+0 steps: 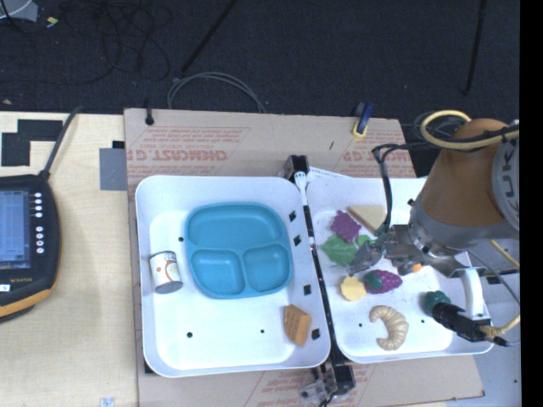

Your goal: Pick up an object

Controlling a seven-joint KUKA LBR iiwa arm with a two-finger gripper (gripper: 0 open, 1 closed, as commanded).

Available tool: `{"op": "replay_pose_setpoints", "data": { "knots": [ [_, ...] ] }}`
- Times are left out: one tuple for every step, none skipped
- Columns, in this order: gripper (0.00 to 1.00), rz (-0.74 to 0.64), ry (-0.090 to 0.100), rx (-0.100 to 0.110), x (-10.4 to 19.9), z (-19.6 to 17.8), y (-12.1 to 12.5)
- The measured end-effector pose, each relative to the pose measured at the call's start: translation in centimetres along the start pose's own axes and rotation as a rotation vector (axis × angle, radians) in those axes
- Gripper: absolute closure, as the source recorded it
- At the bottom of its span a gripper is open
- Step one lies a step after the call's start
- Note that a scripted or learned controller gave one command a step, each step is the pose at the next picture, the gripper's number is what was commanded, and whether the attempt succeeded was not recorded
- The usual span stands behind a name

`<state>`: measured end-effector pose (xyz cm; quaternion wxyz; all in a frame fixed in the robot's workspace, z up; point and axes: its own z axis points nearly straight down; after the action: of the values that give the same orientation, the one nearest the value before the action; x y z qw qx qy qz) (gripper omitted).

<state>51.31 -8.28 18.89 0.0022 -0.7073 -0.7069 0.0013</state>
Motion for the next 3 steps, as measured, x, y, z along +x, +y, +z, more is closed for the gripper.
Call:
{"op": "replay_pose_setpoints", "data": {
  "knots": [
    [0.00, 0.002, -0.003, -0.003, -3.6, 10.5, 2.9],
    [0.00, -0.005, -0.001, -0.009, -1.3, 10.0, 11.0],
    [1.00, 0.000, 0.000, -0.004, -1.5, 8.9, 10.7]
  ]
}}
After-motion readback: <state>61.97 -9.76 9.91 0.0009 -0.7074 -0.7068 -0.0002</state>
